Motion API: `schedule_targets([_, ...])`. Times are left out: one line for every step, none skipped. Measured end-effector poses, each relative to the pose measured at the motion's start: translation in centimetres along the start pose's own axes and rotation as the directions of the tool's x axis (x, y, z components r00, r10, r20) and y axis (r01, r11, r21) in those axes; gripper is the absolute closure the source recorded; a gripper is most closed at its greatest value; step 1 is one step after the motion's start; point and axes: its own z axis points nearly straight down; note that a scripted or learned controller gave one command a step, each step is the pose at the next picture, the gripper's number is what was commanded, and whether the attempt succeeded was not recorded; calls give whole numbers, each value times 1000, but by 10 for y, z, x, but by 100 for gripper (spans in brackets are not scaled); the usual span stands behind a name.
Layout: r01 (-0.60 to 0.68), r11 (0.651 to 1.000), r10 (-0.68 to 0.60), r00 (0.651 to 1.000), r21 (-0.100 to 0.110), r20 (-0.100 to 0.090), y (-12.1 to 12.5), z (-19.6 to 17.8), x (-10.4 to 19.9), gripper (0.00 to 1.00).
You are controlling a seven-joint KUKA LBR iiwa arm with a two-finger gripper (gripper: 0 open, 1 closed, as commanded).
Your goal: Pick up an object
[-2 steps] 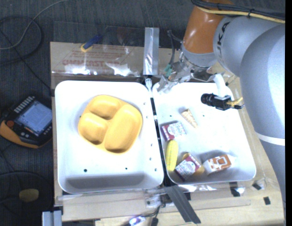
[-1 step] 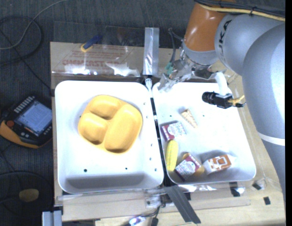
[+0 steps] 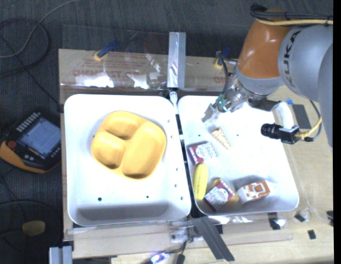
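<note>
Two shallow white bins sit side by side on the bench: the left bin (image 3: 77, 202) carries one large, lumpy yellow foam shape (image 3: 128, 143), and the right bin (image 3: 269, 158) holds a scatter of small items. The grey arm with its orange band (image 3: 264, 43) reaches in from the right, and its gripper (image 3: 214, 111) hangs over the upper left part of the right bin. Whether that pincer stands wide or narrow I cannot tell; the tip is small and blurred against the white floor, and nothing shows held in it.

The likeliest target, to my judgement, is the small tan wedge-shaped piece (image 3: 220, 137), as it lies nearest: just below the gripper in the view and slightly to the right, on bare bin floor, apart from its neighbours. Its long axis runs on a slant, from upper left to lower right, so the jaws would need to close across that slant rather than along it.

Further toward the near wall lie a small maroon and white packet (image 3: 202, 152), a yellow banana-like piece (image 3: 200, 181), a red and white carton (image 3: 220, 194) and an orange and white carton (image 3: 254, 191), all well apart from the gripper.
</note>
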Motion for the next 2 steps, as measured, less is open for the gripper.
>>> schedule_targets([60,998,-60,998,1,0,-16,21,-21,100])
schedule_targets([-286,958,286,958,1,1,22,51,-64,100])
